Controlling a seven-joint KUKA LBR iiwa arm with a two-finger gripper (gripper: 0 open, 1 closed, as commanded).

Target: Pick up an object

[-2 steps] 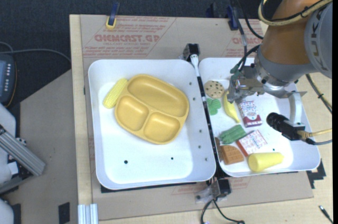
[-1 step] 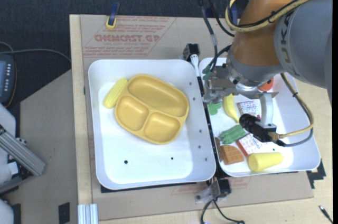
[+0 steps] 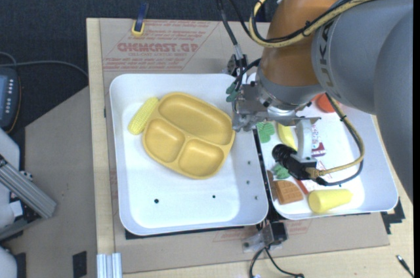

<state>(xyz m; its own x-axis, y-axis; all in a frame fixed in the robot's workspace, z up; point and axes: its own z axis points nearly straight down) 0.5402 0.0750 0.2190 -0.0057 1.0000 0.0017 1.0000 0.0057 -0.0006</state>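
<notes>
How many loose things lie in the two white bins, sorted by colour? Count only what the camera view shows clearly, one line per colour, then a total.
Yellow: 4 (divided plate, corn cob, block, piece under the wrist)
Green: 1 (piece)
Brown: 1 (block)
Orange-red: 1 (piece)
Total: 7; the arm may hide more.

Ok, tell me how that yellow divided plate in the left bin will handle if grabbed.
The yellow divided plate looks like moulded plastic, so probably stiff and light. Its glossy, rounded rim may slip. It sits slanted against the corn cob, so a push could rock it.
</notes>
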